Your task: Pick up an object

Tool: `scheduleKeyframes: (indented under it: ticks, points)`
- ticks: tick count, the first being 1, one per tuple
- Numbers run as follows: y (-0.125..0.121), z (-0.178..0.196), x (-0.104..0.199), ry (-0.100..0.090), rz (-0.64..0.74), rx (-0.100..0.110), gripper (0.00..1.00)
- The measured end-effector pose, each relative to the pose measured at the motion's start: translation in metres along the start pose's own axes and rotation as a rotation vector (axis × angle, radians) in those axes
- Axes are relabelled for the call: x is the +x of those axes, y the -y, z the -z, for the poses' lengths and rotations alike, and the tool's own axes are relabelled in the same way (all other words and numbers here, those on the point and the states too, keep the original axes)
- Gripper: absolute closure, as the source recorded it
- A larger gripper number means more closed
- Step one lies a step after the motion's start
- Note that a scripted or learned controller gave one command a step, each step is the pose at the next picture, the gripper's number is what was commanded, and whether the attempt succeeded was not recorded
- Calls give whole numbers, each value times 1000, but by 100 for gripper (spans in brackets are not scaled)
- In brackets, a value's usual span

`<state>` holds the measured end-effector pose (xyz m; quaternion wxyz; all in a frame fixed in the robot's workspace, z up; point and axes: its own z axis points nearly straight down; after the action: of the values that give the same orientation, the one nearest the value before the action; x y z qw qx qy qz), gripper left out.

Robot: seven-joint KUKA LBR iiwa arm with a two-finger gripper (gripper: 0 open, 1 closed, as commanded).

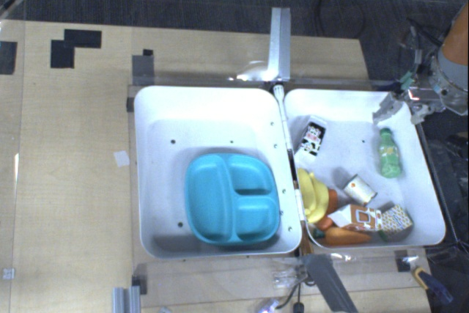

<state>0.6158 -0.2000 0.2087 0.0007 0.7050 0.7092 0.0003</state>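
The arm's gripper (392, 108) hangs over the far right corner of the right-hand shallow white bin (432, 190); whether it is open or closed cannot be told. The nearest object, a small green plastic bottle (388, 152), lies just nearward of it by the bin's right wall, its long axis running far-to-near.

The gripper (399, 105) hangs over the right bin's (344, 121) far right corner, just beyond a green bottle (388, 152). Near the divider lies a black-and-white box (313, 137). Along the near edge crowd a banana (314, 196), a carrot (346, 234), a can (360, 189) and a patterned carton (381, 218). A blue tray (233, 197) fills the left bin's (161, 157) near half.
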Motion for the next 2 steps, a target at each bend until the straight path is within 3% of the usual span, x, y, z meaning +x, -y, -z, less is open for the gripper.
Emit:
scheduleKeyframes:
  ticks: [1,2]
  points:
    - [43,-106,-5,0,1,0,0]
    - [40,-96,-5,1,2,-4,100]
